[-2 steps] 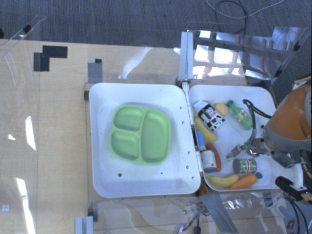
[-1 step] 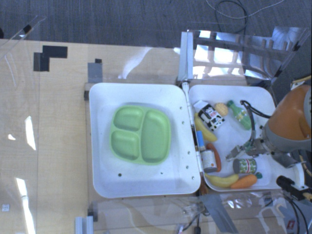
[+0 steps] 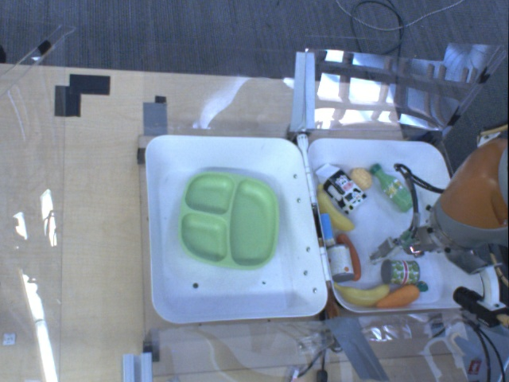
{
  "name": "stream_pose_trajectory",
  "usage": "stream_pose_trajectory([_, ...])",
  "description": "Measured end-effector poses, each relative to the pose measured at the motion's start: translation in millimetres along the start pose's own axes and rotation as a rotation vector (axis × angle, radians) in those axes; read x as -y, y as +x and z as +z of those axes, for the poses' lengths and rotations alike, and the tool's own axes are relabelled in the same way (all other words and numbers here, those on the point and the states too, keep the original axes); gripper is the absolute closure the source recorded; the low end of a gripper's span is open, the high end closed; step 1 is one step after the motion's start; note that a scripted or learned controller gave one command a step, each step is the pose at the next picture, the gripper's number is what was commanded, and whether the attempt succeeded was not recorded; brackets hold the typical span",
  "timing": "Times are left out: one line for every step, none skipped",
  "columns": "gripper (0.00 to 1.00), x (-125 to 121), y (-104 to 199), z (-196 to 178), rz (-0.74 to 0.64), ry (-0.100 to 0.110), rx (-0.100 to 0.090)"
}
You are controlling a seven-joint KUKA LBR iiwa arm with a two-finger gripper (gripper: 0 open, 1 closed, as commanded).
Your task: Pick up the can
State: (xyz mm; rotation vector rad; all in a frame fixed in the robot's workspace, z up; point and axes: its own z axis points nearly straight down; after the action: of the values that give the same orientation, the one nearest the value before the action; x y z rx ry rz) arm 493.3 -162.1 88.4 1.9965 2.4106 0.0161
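Observation:
A small can (image 3: 400, 271) with a green label lies on its side near the front of the right bin (image 3: 445, 165). It rests just behind a carrot (image 3: 399, 295) and a banana (image 3: 362, 294). My gripper (image 3: 398, 247) hangs directly behind and slightly above the can, reaching in from the right under the orange band. It is open, and the can is not between its fingers (image 3: 382, 250).
The right bin also holds a second banana (image 3: 334, 211), a black-and-white toy (image 3: 343, 192), a green bottle (image 3: 394, 187), a lemon-like fruit (image 3: 361, 177) and a white-and-red container (image 3: 343, 261). A green divided plate (image 3: 231, 220) sits in the left bin (image 3: 159, 293).

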Motion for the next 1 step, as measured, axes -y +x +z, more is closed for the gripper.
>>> stream_pose_trajectory([0.0, -0.7, 5.9, 0.0, -0.015, -0.001, 0.007])
